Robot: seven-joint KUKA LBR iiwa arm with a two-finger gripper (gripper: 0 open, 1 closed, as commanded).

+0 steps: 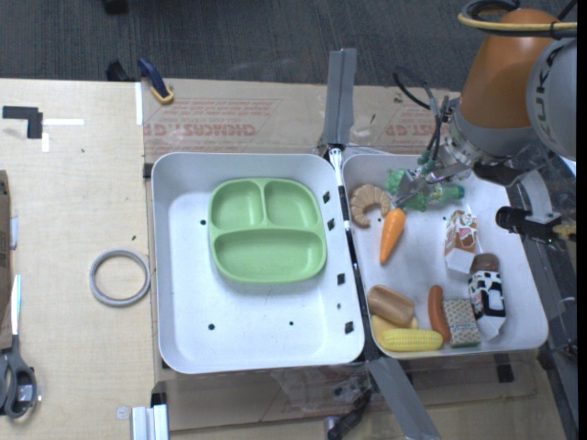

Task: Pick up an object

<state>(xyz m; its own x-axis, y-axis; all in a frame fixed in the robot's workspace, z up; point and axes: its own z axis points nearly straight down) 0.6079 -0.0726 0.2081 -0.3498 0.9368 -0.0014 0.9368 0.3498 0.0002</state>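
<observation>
The right bin (417, 259) holds several toy foods. Among them are a croissant (369, 203), an orange carrot (392, 234), a green item (410, 192) at the far end, a bread roll (392, 305) and a corn cob (408, 339). There is also a red sausage (438, 312), a small packet (461, 324), a black-and-white carton (487, 296) and a white-and-red packet (460, 236). My gripper (427, 176) is low over the far end of this bin, right at the green item, which it partly hides.
The left bin (183, 273) holds a green divided plate (268, 229). On the bench to the left lie a tape ring (120, 276) and scissors (16, 374). The arm's orange and grey body (514, 71) hangs over the right bin's far right corner.
</observation>
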